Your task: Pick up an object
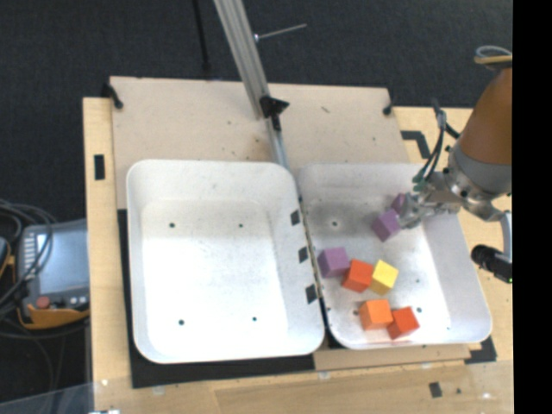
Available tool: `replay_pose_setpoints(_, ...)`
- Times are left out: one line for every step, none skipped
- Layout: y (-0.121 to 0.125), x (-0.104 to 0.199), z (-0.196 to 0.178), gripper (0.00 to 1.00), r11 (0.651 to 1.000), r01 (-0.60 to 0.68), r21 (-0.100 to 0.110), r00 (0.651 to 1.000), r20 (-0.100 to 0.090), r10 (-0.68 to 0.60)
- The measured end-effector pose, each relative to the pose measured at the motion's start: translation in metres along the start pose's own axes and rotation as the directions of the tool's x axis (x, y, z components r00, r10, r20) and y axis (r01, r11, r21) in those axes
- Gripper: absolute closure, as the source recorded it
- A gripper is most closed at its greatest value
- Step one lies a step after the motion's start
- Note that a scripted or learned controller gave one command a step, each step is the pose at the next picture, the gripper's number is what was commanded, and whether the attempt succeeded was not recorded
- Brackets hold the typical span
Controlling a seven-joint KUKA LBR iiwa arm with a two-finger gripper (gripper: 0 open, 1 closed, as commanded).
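Observation:
Several small blocks lie in the right bin (457,296). A purple block (386,224) sits near the bin's upper middle, with a smaller purple piece (399,203) just above it. My gripper (414,209) is right beside these two, at their right edge, below the grey wrist and orange band (490,123). Whether it touches the purple block is unclear. Lower down are another purple block (334,260), an orange-red block (358,275), a yellow block (385,275), an orange block (375,314) and a red block (403,322).
The left bin (147,231) lies beside the right one, and a divider with black clips (304,253) runs between them. A slanted metal rail (246,50) rises behind the bins. A grey pendant with cables (52,270) sits at far left.

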State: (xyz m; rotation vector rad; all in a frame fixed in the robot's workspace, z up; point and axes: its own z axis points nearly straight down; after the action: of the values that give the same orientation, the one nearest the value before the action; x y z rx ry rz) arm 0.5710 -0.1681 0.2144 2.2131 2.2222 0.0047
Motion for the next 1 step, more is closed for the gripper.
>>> replay_pose_setpoints(0.0124, 0.0471, -0.0114, 1.00, 1.000, 0.003, 0.002, 1.000, -0.002, -0.003)
